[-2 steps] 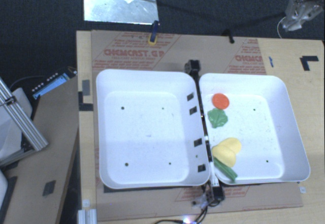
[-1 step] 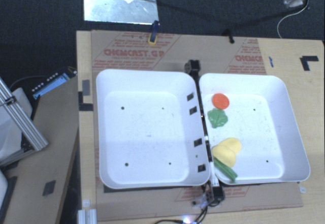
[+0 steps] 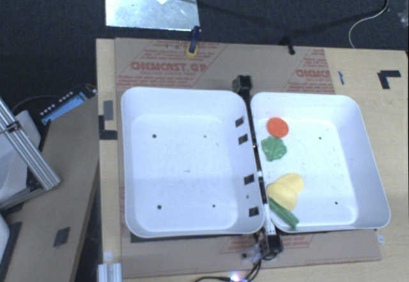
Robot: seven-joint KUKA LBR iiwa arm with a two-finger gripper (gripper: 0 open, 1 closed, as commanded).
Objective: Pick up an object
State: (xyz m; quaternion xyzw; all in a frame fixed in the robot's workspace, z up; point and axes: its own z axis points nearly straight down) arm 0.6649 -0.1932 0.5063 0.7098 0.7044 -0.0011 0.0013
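Along right bin (image 3: 358,146) left wall: green pod (image 3: 283,214) w/ long axis diagonal, rest of floor open; pincer state can't tell.

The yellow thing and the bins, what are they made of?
The yellow thing looks like smooth toy plastic or rubber: even colour, rounded shape. The two white bins look like thin moulded plastic, with rounded corners and a soft sheen.
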